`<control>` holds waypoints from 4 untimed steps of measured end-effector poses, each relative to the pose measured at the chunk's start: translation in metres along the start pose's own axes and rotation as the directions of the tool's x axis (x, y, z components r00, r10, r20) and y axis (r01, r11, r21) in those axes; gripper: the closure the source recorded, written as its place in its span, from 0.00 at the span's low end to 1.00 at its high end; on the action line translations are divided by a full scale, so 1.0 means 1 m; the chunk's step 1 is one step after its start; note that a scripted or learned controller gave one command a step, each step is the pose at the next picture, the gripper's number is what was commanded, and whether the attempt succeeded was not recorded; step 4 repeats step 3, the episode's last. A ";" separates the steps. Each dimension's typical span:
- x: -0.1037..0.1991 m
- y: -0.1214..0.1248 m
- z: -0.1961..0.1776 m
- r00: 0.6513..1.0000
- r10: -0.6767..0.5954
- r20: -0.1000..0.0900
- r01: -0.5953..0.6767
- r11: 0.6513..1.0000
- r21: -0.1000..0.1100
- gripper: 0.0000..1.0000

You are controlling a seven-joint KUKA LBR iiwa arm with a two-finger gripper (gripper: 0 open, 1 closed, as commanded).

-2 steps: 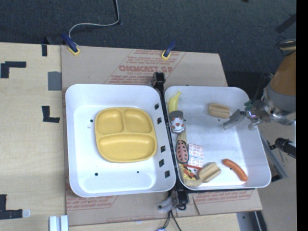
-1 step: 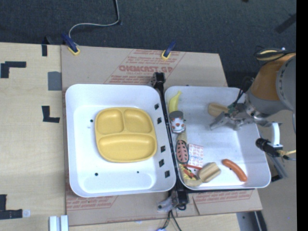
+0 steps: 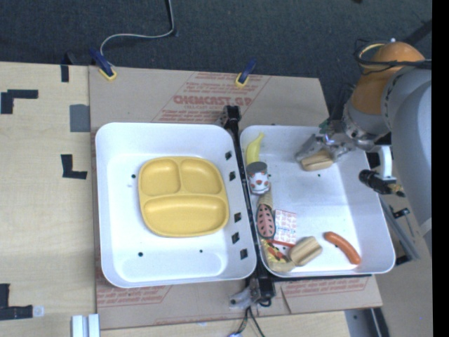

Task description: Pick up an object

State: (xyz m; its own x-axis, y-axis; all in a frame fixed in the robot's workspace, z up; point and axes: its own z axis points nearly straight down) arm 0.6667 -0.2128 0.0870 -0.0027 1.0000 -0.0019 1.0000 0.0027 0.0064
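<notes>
My gripper (image 3: pixel 320 147) hangs over the far part of the right bin (image 3: pixel 365 209), coming in from the right under the grey arm with its orange band (image 3: pixel 372 93). A tan bread piece (image 3: pixel 316 162) lies directly beneath and just in front of it, touching or nearly touching it; I cannot see whether it is gripped. Along the bin's left side lie a yellow banana (image 3: pixel 254 148), a small white and red figure (image 3: pixel 257 178), a red slice with dark seeds (image 3: pixel 264 220) and a red-and-white packet (image 3: pixel 284 223). A bread roll (image 3: pixel 305 250) and a red sausage (image 3: pixel 342 248) lie near the front.
The left bin (image 3: pixel 119 153) holds a yellow divided plate (image 3: pixel 184 195). Black clips (image 3: pixel 235 181) run along the wall between the two bins. Both bins sit on a cardboard sheet (image 3: pixel 140 93). The arm's body covers the right bin's right rim.
</notes>
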 end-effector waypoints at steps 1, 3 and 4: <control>-0.001 0.000 -0.010 1.000 -0.001 0.004 0.001 1.000 0.001 1.00; 0.084 -0.035 -0.169 1.000 0.000 -0.003 0.000 1.000 0.006 1.00; 0.084 -0.035 -0.169 1.000 0.000 -0.003 0.000 1.000 0.006 1.00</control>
